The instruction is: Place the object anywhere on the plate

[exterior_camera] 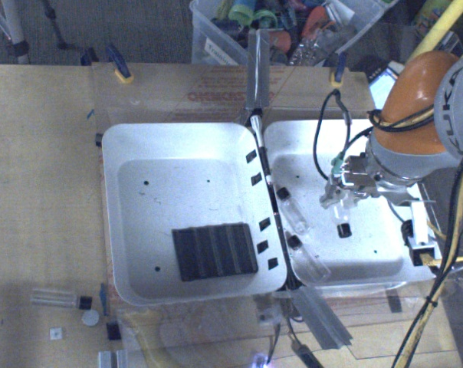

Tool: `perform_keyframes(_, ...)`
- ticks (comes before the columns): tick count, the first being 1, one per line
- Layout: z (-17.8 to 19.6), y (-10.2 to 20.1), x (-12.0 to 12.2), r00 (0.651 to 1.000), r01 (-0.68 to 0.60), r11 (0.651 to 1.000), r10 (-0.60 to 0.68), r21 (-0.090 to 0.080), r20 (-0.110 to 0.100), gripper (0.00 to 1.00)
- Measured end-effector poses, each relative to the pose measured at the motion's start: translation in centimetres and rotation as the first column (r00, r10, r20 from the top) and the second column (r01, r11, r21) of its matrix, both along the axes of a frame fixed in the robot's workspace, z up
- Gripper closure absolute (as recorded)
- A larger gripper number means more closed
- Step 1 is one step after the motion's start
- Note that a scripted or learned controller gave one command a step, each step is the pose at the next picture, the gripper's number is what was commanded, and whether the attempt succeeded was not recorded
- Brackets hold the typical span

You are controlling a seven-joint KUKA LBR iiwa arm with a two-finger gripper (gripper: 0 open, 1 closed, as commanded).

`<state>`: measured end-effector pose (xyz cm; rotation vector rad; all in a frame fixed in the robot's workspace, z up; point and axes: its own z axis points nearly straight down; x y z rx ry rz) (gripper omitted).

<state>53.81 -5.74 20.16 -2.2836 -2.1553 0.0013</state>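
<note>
While jaws [340, 205] hover in right bin [385, 263], no legible txt

Even overhead light glares off the white bins [124, 159], throws soft shadows, and the whole picture is slightly blurred.

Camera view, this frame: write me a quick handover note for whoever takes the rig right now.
Gripper: over the right bin; whether it is open or shut cannot be told.
Small dark object: on the right bin's floor, just below the gripper, not visibly held.
Dark ribbed plate: flat in the left bin, nothing on it.
Done: nothing placed yet.
Left: grasp the object, carry it across the divider, set it on the plate.
</note>
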Motion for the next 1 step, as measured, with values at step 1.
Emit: perform_keyframes(1,-1.78,6.55,5.40,0.995,0.103,0.995,-0.103,-0.001,0.000,1.00)
